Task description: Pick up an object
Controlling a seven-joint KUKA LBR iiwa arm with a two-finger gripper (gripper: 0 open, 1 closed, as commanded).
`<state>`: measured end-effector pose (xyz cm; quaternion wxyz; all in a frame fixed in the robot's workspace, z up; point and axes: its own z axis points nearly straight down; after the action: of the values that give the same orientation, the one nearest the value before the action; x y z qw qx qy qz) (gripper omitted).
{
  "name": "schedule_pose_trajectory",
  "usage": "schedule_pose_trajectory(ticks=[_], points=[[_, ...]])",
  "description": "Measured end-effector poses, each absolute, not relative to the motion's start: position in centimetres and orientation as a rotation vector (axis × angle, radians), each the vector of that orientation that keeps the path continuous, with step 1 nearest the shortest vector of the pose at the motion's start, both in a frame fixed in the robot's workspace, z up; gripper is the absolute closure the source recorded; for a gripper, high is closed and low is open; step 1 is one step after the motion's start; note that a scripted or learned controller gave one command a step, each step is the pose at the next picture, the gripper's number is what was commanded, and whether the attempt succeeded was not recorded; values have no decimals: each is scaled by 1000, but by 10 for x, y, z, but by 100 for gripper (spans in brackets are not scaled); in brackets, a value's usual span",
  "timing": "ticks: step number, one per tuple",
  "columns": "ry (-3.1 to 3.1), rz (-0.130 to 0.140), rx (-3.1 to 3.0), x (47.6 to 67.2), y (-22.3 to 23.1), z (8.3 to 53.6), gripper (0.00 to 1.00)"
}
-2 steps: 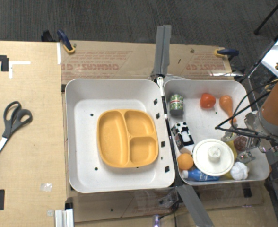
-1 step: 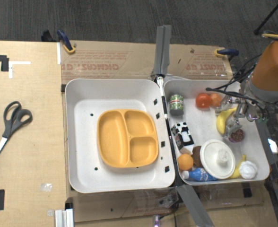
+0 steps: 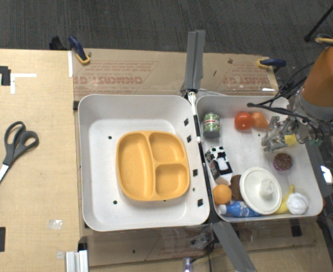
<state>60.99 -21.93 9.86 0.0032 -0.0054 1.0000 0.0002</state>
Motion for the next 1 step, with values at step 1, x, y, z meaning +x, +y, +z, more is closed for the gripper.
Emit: schedule_pose_trajectory(ticks=[1], points=[[3066, 0, 698, 607, -161, 88, 100]])
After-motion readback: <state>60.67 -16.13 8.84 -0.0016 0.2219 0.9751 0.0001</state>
